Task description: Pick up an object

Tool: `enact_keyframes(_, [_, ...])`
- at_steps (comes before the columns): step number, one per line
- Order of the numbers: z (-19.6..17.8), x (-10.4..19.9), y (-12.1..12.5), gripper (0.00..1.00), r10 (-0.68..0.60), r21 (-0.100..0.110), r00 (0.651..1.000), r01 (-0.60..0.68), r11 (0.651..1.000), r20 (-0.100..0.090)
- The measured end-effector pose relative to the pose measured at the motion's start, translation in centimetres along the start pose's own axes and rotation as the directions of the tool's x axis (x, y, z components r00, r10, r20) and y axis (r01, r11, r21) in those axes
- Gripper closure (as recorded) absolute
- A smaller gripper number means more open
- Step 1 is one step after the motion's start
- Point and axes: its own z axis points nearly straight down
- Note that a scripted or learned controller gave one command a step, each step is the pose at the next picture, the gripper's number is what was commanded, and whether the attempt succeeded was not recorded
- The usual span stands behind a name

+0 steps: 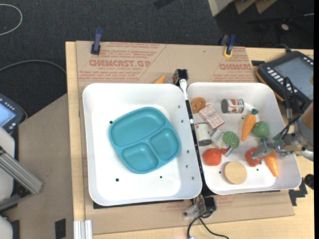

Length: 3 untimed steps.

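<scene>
Gripper low over crowded right bin

Toys fill the right bin [239, 87]: a red tomato [212, 156], a round biscuit [235, 173], broccoli [230, 139], a carrot [248, 126] with a green lime [260, 129] just beside it, a can [232, 105], a pretzel [198, 104] and a small box [211, 116]. At its right side the gripper [266, 147] sits down among a red piece [253, 156] and a second carrot [271, 164]; whether its fingers are apart or closed cannot be told, and nothing is clearly held. The left bin [99, 148] holds a teal divided plate [144, 139].
</scene>
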Motion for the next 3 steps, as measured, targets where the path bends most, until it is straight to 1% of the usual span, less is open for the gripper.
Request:
enact_keyframes(1, [4.1,4.5,2.5,0.0,-0.01,-0.012,1.0,0.01,1.0,0.0])
enact_keyframes(2, [2.9,4.2,2.4,1.0,-0.004,-0.015,1.0,0.004,1.0,0.004])
enact_keyframes(3, [-1.2,-0.2,9.7,1.0,-0.005,-0.024,1.0,0.005,1.0,0.011])
